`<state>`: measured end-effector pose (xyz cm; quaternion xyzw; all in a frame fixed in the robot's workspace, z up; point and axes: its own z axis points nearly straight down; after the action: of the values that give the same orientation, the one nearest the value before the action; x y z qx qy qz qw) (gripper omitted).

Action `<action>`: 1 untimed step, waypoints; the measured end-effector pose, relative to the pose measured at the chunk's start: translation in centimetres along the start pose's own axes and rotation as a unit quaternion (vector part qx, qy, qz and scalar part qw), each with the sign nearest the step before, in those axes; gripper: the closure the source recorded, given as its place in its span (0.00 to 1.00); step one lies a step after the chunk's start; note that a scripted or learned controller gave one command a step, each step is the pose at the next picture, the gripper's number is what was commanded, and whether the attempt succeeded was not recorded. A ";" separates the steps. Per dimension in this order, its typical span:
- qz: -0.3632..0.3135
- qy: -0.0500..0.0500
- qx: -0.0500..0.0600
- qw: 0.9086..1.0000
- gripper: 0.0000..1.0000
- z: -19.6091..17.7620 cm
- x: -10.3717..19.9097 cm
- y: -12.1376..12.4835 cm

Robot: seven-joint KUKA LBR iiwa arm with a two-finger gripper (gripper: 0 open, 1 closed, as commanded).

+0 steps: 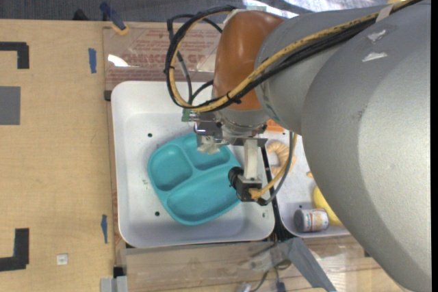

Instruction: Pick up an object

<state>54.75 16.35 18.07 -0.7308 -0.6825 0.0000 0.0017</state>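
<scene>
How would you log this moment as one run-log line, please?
hand: over teal tray, left bin | grasp: unconfirmed | can: right bin

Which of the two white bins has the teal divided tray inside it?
The left bin: the teal tray lies in it, under the gripper. The right bin holds a small can and a yellow object instead.
</scene>
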 end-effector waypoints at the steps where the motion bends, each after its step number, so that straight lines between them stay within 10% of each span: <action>1: 0.166 -0.001 0.001 0.986 1.00 2.9 6.2 -2.1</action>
<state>53.11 22.70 15.17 -0.8343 -0.5514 0.0018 0.0013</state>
